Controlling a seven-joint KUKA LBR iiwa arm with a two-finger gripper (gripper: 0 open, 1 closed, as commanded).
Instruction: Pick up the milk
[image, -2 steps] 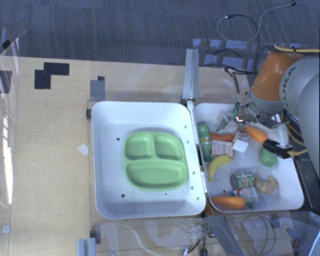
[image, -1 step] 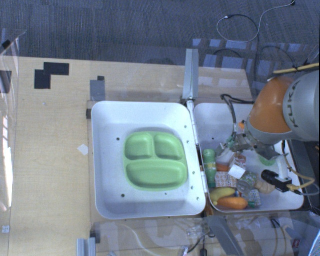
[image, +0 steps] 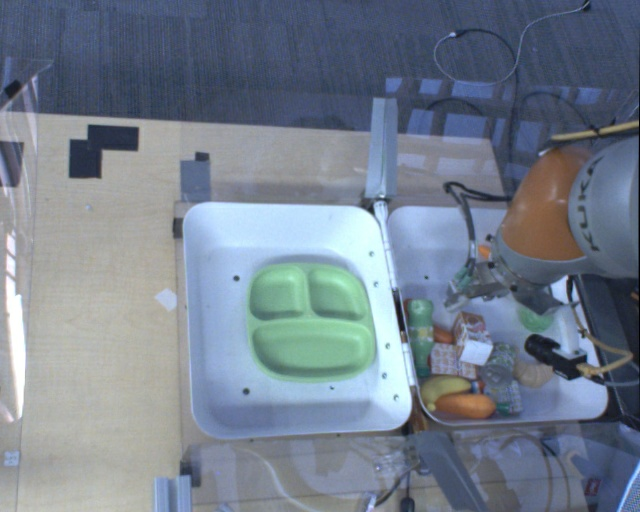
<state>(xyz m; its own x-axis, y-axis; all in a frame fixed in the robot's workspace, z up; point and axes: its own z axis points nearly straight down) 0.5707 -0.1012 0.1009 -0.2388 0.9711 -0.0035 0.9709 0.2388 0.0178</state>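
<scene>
A: Starting at the left, what lies in the shallow white left bin (image: 210, 330)?

B: A light green plastic divided tray (image: 308, 320), flat on the floor of the bin. It plays no part in this job.

A: And past the divider, in the shallow white right bin (image: 430, 240)?

B: A heap of food items crowds the near end. A green bottle-like item (image: 420, 318) stands against the left wall. Just beside it, toward the right, is what I take for the milk: a small carton with a white face and red-brown print (image: 470, 340). Below it lie a yellow banana (image: 447, 387) and an orange carrot-like piece (image: 465, 405).

A: Where is the two-finger gripper (image: 478, 285)?

B: Above the pile, just up from the carton, under the grey arm with its orange band (image: 545, 215). I cannot tell how the tool end stands, and nothing visible says the carton is held.

A: So which step is this?

B: The approach, as I judge it. The carton lies in the pile, not lifted. The next move calls for coming down squarely on the carton, slightly nearer the camera, without catching the green item or the wrappers pressed against it.
</scene>
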